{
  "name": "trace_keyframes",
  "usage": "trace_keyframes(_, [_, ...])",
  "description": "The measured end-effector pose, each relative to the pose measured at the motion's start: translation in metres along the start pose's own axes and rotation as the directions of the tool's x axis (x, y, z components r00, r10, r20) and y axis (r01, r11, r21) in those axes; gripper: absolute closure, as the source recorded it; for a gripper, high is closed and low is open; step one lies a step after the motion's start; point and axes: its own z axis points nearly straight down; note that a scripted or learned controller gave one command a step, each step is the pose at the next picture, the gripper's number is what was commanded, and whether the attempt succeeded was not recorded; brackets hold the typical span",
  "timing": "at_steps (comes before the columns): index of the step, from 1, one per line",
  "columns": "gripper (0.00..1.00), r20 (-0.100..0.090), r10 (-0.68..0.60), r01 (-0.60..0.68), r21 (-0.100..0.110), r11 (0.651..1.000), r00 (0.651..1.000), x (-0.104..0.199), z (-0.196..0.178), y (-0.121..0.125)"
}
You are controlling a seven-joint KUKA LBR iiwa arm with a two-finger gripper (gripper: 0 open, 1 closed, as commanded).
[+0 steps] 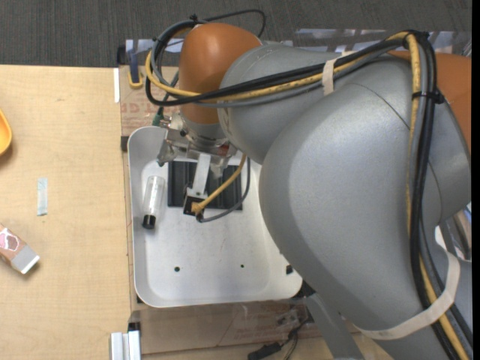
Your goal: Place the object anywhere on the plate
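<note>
Where the smooth white bin (210,272) curves, a clear black-capped tube (153,193) lies.

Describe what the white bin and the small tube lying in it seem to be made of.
The bin looks like moulded plastic, matte white, with rounded corners. The tube is likely clear plastic or glass, glossy, as white shows through it; its dark end suggests a black cap.
</note>
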Motion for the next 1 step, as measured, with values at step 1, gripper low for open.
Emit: trace_keyframes(1, [0.0, 0.002, 0.211, -0.211, 0.004, 0.977, 0.977, -0.0053, 0.0395, -0.0199])
